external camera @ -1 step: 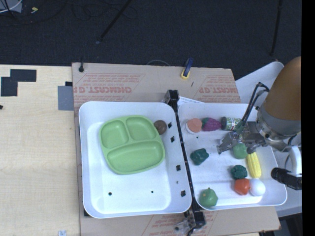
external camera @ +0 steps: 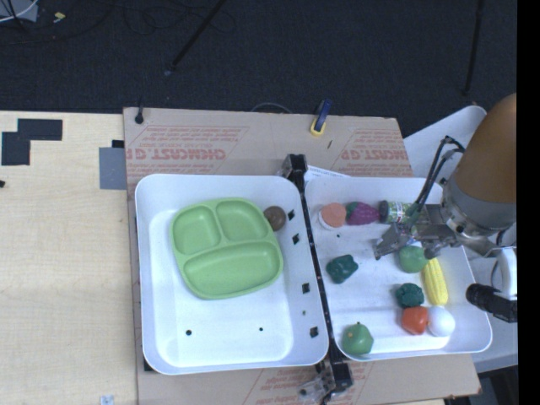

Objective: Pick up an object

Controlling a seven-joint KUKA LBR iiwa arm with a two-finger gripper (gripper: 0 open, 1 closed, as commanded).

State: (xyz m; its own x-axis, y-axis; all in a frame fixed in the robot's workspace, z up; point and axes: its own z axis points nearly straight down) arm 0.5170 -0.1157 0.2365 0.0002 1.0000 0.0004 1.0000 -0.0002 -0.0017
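From the fixed overhead camera, the grey arm reaches in from the right and its pincer (external camera: 403, 243) hangs low inside the right shallow white bin (external camera: 371, 270). Its dark fingers stand over a small rounded light-green plastic fruit (external camera: 413, 259), which lies just beside a yellow plastic corn cob (external camera: 435, 280). Whether the pincer is spread or pressed together I cannot tell; the linkage hides the tips, and nothing is plainly seen between them.

My judgement is that this is the reach-and-descend step, with no grasp confirmed. The next move calls for centring on the light-green fruit, closing squarely, and lifting without catching the corn cob alongside.

Other candidates lie in the same bin: a round orange-pink piece (external camera: 333, 215) touching a purple plastic vegetable (external camera: 363, 213), a dark green leafy lump (external camera: 342, 267), a second dark green lump (external camera: 410, 294), a red tomato-like piece (external camera: 414, 320) against a white egg shape (external camera: 440, 321), and a green apple (external camera: 357, 339) near the front rim. The left white bin (external camera: 160, 327) holds a light-green three-compartment plastic tray (external camera: 226, 247) and a small brown ball (external camera: 275, 217) beside it.

The cardboard sheet (external camera: 211, 146) under the bins, on the pale wooden tabletop (external camera: 59, 268), carries red printing seen upside down; the letters are too blurred to read with confidence.
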